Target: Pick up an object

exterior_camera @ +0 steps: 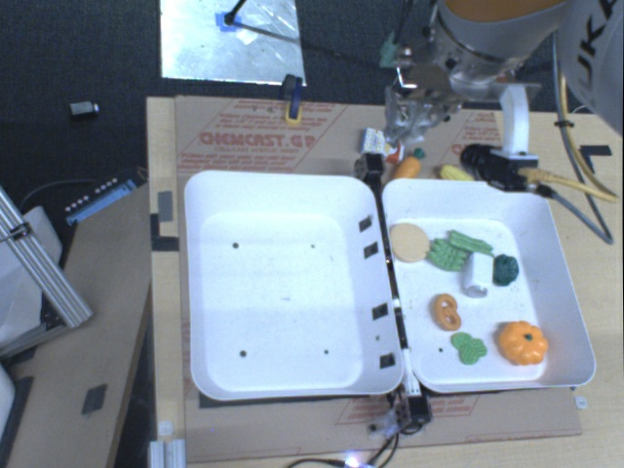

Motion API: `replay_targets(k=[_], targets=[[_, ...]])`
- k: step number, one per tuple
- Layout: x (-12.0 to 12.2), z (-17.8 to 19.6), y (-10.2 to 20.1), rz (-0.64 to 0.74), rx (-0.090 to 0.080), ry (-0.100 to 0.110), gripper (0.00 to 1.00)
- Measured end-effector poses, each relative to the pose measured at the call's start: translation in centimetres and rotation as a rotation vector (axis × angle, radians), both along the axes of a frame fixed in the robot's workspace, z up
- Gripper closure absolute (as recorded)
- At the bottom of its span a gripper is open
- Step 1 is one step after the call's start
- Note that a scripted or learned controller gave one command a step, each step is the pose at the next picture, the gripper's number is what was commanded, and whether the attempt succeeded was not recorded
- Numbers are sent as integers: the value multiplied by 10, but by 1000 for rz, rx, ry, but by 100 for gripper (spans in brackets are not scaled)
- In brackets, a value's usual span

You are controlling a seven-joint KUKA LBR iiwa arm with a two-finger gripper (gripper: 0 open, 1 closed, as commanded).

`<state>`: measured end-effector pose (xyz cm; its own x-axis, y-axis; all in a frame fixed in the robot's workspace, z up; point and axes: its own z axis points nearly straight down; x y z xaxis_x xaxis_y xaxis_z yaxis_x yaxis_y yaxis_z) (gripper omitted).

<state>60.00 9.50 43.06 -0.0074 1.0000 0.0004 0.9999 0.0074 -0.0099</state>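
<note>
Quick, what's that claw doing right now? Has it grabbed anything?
Claw: above the far edge of the right bin, whether open or closed cannot be told; nothing visibly held.

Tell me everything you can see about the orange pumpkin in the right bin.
The small orange pumpkin looks like a glossy plastic toy, round and ribbed, with a stub of stem on top. It sits upright near the front right corner of the right white bin, on the floor, touching no other item. A green leafy toy lies apart, beside it.
</note>
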Motion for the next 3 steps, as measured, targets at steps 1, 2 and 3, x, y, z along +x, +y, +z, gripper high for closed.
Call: replay_targets(k=[1,2,3], targets=[[9,-140,74,2,0,1,100],[48,-114,122,0,3,-16,100],[70,-98,140,-2,2,-15,100]])
